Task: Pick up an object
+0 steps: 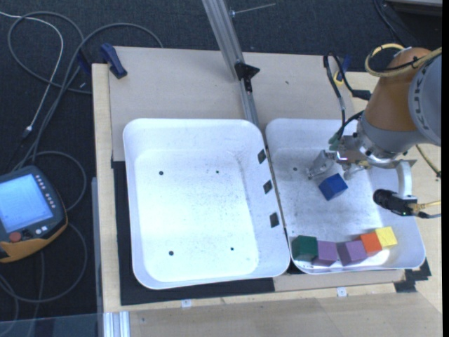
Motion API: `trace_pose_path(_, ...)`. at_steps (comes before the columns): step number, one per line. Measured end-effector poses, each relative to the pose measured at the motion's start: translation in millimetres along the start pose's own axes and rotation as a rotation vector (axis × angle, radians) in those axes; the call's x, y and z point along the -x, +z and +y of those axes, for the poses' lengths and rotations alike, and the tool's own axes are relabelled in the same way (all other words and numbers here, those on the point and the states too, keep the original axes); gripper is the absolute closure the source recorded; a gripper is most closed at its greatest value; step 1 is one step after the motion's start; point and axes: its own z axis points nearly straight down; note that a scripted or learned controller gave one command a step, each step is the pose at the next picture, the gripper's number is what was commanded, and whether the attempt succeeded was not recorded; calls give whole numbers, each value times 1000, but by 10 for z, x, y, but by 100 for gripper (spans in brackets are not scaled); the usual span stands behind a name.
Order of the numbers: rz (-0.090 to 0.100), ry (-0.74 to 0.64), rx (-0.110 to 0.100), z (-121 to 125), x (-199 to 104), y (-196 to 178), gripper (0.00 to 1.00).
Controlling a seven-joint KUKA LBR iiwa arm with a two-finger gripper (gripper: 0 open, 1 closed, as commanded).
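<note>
reach at blue cube, grasp not confirmed

seen from above: two white bins side by side on the counter (175, 72), left bin (189, 202) and right bin (351, 209). arm (400, 104) reaching in from the right, orange band above the wrist, gripper (330, 166) low over the upper middle of the right bin. blue cube (332, 186) lying just below and beside the gripper, tilted on the bin floor, near or touching the metal tips; contact too close to call. state of the fingers not readable from this angle: spread or pressed together, cannot tell. nothing visibly pinched between them.

along the front wall of the right bin, a row of cubes touching one another: green cube (304, 247), purple cube (327, 250), second purple cube (352, 252), orange cube (371, 243), yellow cube (386, 237). all well apart from the gripper.

off the counter at left, a pendant (27, 209) with a lit screen, cables on the dark floor. a metal post (224, 30) slanting down to the gap between the bins.

judged step: approach or closing on the blue cube, lift not yet done. next move likely called for: centring over the cube so that it sat squarely between the fingers, closing, then a straight lift. risk: tilted cube nudged aside or clipped at a corner and dropped.
</note>
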Motion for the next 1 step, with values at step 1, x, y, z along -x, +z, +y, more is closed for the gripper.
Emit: trace_pose_path(1, -2, 7, 1, -203, 412, 278, 0)
